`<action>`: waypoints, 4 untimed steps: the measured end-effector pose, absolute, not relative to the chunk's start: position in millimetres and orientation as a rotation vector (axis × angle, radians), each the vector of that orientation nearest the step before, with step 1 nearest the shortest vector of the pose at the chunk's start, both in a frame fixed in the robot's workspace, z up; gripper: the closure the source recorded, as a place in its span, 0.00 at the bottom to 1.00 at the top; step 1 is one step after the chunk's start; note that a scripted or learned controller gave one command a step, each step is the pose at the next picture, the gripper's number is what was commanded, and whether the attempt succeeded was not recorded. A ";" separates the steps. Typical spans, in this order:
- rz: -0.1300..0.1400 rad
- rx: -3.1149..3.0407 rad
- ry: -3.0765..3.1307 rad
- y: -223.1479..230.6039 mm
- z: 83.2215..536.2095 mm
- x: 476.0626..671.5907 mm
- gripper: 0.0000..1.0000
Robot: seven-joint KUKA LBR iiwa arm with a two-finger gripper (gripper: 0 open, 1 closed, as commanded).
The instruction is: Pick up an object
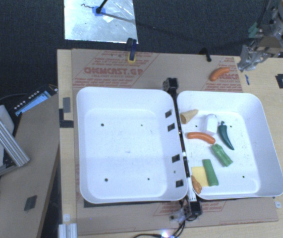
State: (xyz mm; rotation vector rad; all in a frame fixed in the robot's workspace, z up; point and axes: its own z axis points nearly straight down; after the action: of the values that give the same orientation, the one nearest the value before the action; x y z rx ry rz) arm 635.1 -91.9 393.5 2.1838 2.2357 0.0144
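Note:
The right bin (pixel 260 133) holds several small items: a tan cone (pixel 189 115), a white cylinder (pixel 210 123), an orange sausage (pixel 200 137), a dark teal pepper (pixel 225 135), two green pieces (pixel 221 155) (pixel 210 172), a yellow block (pixel 199 175) and an orange bit (pixel 197 185) at the front rim. Another orange sausage (pixel 219 74) lies on the cardboard behind the bin. My gripper (pixel 248 63) hangs at the top right, above the bench's back edge, right of that sausage and away from the bin's items. Nothing shows between its fingers.
The left bin (pixel 126 143) sits beside the right one, joined by a black hinge strip (pixel 178 138). A blue and yellow clamp (pixel 131 51) stands at the back, with a shiny metal sheet (pixel 100 14) behind it. Aluminium rails (pixel 0 138) lie at far left.

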 end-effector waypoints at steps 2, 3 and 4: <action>0.019 2.168 2.241 -91.8 416.3 636.4 1.00; 0.021 2.161 2.243 -91.8 427.6 636.9 1.00; 0.004 2.211 2.226 -62.6 432.8 670.1 1.00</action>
State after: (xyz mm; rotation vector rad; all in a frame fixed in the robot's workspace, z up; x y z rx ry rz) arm 670.1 -62.6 432.8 2.2115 2.2256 0.0041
